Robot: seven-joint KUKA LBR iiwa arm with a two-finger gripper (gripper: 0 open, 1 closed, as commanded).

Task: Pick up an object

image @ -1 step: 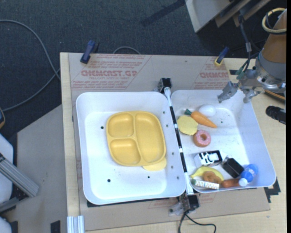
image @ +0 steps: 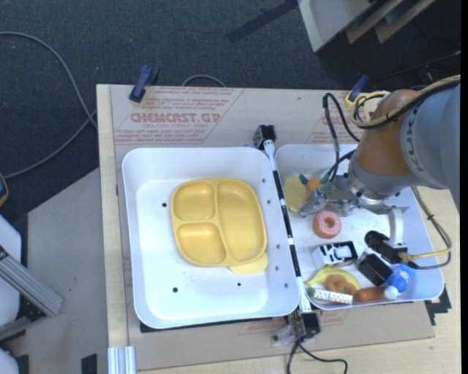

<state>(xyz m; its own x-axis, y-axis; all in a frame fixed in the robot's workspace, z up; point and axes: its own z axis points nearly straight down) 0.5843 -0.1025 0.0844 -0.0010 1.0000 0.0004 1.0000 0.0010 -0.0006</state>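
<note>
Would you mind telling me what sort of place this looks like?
Probably a robotics lab: a grey robot arm with an orange band reaches over two shallow white bins of toy-like items, with black cables trailing across dark carpet.

Dark grey carpet (image: 183, 36) lies all around the bench board (image: 183, 117), a tan sheet with red printing. Left of the board, a pale cable (image: 66, 66) curves over the carpet. Beyond the board's far right corner stands light-coloured furniture (image: 351, 18). Metal framing (image: 25, 281) sits off its near-left side.
</note>
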